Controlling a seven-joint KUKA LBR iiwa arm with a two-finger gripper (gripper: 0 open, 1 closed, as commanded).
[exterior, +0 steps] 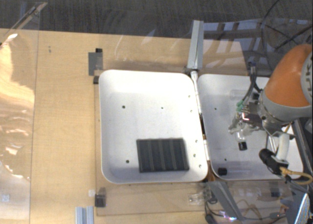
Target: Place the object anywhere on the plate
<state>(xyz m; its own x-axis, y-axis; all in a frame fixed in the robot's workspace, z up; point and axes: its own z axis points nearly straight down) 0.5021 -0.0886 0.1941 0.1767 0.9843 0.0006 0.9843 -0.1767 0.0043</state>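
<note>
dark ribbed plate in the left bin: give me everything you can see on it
The plate is a dark grey, nearly black rectangle with parallel ridges running across its top; it looks like matte plastic or rubber. It lies flat on the floor of the left bin, in the near part, slightly right of middle and close to the front wall, edges roughly square to the bin. Nothing rests on it. The claw is over the right bin, well apart.

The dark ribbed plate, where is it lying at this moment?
The dark ribbed plate lies flat in the left bin, near its front edge, slightly toward the wall shared with the right bin.
</note>
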